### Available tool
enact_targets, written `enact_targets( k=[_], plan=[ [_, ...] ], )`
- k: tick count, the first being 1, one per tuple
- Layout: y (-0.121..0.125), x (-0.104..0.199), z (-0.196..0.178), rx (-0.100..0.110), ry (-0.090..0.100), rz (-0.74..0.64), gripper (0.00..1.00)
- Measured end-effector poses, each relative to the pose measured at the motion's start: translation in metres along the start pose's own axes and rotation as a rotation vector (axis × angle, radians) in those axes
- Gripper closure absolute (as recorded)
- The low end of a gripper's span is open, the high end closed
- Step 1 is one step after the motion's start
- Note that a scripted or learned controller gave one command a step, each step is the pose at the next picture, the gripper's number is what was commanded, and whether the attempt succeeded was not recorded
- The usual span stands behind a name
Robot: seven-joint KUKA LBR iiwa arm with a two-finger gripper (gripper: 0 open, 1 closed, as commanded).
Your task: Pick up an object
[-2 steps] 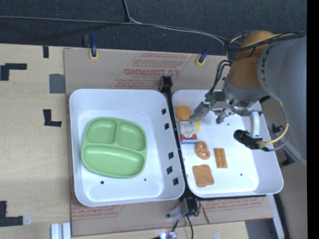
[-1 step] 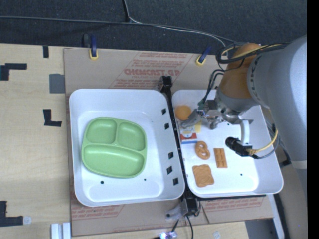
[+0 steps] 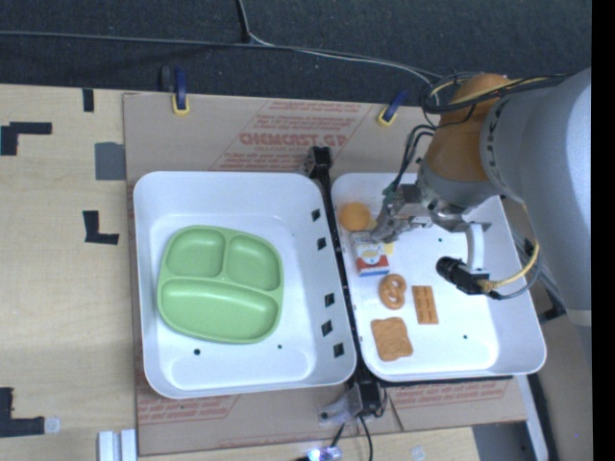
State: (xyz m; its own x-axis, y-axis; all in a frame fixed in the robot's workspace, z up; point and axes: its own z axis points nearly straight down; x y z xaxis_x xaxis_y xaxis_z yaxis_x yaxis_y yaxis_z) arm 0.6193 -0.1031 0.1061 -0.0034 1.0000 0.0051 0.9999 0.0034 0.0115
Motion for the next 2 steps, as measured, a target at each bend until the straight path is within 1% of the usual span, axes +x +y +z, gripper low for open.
enact_targets(
  k=[1,2],
  plan=[
    [-0.001,0.0,-0.043,0.009,-0.006,0.002,1.0],
    [0.008,0.001,-0.088,0.008,-0.006,0.002,1.0]
  ],
)
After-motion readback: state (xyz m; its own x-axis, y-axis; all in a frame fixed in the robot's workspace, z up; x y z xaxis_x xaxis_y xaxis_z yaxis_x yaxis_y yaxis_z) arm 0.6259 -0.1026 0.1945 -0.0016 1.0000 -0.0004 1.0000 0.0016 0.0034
